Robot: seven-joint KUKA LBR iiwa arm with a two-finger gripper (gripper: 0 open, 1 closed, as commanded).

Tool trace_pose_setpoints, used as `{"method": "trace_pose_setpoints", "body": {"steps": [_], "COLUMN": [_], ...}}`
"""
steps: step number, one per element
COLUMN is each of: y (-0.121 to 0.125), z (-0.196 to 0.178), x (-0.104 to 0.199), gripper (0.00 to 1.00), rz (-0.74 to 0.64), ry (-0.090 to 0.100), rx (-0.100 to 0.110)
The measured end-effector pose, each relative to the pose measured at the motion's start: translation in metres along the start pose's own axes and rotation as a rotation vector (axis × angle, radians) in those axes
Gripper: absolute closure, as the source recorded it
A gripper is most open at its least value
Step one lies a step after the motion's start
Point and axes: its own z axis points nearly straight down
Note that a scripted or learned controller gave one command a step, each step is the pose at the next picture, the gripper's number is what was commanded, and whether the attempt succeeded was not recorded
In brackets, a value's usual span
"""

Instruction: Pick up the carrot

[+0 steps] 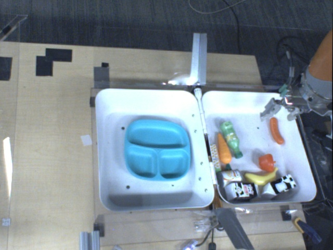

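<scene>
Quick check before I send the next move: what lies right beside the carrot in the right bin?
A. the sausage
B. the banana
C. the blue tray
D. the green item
D: the carrot lies along the left side of the right bin, with the green item directly against its right side; the banana and sausage lie apart from it.

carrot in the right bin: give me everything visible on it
The carrot is a short orange toy-like piece, smooth and plastic-looking, tapering to a narrower top end, wider toward the bottom. It lies flat on the floor of the right bin, near the left wall, lengthwise roughly along that wall. A green item lies right beside it on its right, apparently touching. A small carton sits just below its lower end. The gripper is well off, at the bin's upper right.
</scene>
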Motion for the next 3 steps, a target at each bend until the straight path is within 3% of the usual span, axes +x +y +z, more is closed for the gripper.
{"method": "trace_pose_setpoints", "body": {"steps": [1, 2, 3], "y": [-0.040, -0.031, -0.095], "z": [0.055, 0.112, 0.113], "x": [0.006, 0.078, 0.090], "gripper": [0.00, 0.00, 0.00], "rz": [-0.017, -0.144, -0.263], "ry": [0.000, 0.000, -0.005], "rx": [0.000, -0.003, -0.018]}}
